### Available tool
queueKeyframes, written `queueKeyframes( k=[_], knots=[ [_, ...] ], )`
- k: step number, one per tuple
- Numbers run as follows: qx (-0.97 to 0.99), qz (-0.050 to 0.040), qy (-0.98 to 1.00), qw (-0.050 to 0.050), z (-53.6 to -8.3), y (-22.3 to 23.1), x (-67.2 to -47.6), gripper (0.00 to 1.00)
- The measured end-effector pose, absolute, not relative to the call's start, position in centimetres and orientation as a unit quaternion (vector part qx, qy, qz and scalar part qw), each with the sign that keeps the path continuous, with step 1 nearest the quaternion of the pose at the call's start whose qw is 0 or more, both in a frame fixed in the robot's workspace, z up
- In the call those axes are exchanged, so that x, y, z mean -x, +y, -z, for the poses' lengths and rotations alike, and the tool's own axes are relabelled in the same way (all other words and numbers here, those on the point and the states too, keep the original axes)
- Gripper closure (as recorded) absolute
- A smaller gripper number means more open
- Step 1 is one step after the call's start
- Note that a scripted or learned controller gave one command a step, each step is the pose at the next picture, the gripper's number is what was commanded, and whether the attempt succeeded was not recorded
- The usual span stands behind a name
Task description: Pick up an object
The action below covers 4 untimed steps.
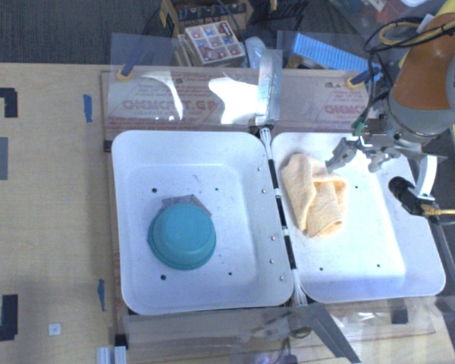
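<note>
The claw (355,156), its fingers spread apart and holding nothing, hangs over the right bin (409,268) just right of the crumpled yellow cloth (312,193) (soft, loosely folded); closing off-centre, it may pinch only a fold that slips free.

Robotics lab setting being indicated, grey-and-orange arm (425,67) being stationed over a wooden bench (45,203), two white bins (136,158) being taped down, cables (394,32) being trailed, boxes and clutter (212,29) being stored behind
</note>
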State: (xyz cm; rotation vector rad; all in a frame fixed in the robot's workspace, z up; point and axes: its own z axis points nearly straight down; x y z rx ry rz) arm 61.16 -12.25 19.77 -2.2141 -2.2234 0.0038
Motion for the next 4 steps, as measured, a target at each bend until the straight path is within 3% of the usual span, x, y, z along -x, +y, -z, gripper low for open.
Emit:
queueKeyframes(
  k=[1, 2, 3, 4],
  knots=[
    [0.627, -0.0005, -0.779, 0.001, -14.5, -16.8, -62.0, 0.00],
    [0.581, 0.0022, -0.814, -0.004, -9.1, -14.5, -62.6, 0.00],
    [0.582, 0.0046, -0.813, -0.006, -10.0, -14.5, -62.8, 1.00],
    [0.539, 0.0000, -0.843, -0.001, -18.9, -8.1, -66.4, 1.00]
  ],
)
